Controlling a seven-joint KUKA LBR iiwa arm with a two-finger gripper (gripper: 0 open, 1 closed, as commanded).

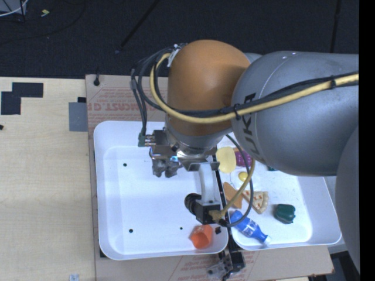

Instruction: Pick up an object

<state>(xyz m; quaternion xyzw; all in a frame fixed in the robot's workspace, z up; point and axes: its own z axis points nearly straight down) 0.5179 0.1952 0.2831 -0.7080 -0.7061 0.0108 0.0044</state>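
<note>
Pale wooden bench (41, 186) on the left, with black L-shaped patches (23, 95) and a grey square (77, 116) near the top. Brown printed cardboard sheet (117, 101) laid beside it, under both bins. Left white bin (135, 198) with a few small dark dots on its floor. Right white bin (319, 230) touching it along the shared edge. Dark floor (88, 28) beyond, with thin cables (17, 4) at the top left corner.

Orange cup (201, 236) (tipped) at left bin's (117, 215) front edge.
</note>
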